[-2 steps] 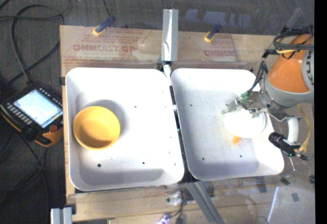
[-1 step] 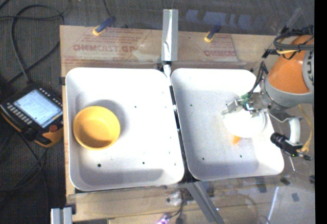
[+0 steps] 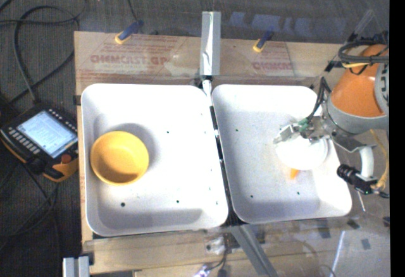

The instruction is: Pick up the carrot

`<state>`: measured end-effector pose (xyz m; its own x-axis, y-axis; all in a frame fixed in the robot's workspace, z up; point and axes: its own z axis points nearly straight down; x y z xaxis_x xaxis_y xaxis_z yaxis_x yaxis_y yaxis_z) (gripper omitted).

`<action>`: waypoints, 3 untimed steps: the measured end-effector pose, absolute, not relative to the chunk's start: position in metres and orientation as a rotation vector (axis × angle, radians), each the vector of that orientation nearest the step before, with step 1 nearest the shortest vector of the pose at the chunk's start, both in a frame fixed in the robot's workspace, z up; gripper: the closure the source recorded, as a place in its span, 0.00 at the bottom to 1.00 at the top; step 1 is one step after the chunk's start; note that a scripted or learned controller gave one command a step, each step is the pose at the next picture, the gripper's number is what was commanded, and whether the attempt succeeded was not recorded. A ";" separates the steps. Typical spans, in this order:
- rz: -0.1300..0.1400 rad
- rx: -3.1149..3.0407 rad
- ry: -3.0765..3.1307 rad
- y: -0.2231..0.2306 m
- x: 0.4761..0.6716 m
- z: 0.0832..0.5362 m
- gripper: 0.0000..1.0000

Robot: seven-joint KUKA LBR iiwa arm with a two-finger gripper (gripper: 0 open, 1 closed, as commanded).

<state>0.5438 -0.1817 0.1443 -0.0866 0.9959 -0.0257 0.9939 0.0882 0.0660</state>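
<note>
A small orange piece, the carrot (image 3: pixel 293 173), peeks out on the floor of the right bin (image 3: pixel 253 117), near its front right part. Most of the carrot is hidden under the gripper (image 3: pixel 302 150), which hangs directly above it, low over the bin. The arm's orange band (image 3: pixel 358 95) shows at the right edge, behind the gripper. From this slant I cannot see whether anything is between the gripper's tips.
A yellow bowl (image 3: pixel 119 157) sits at the left side of the left bin (image 3: pixel 171 117). A metal post (image 3: pixel 210 48) stands behind the seam between the bins. A handheld pendant (image 3: pixel 41 136) lies on the floor to the left.
</note>
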 end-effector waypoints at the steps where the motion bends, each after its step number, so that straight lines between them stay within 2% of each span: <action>1: 0.048 2.008 2.327 -0.181 0.543 0.144 0.00; 2: 0.044 1.729 2.529 -0.181 0.537 0.142 0.00; 3: -0.005 2.237 2.202 -0.198 0.500 0.274 0.00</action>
